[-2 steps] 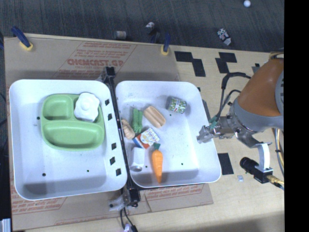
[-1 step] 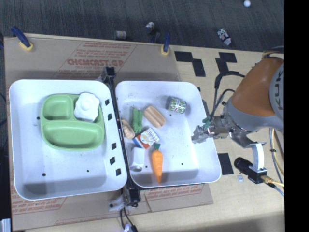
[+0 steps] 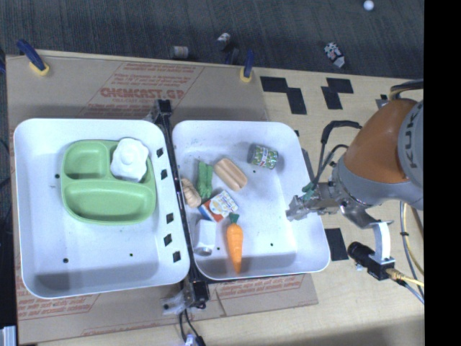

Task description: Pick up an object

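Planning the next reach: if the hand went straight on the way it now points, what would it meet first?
The hand sits at the right bin's right edge, pointing leftward across it. Probably the carrot or the small red-and-white packet comes first, though height above them is unclear.

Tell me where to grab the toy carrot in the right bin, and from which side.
Grip the carrot across its orange body, just below the green top, coming straight down. It lies flat, lengthwise toward the bin's near wall, and both long sides look clear for the fingers.
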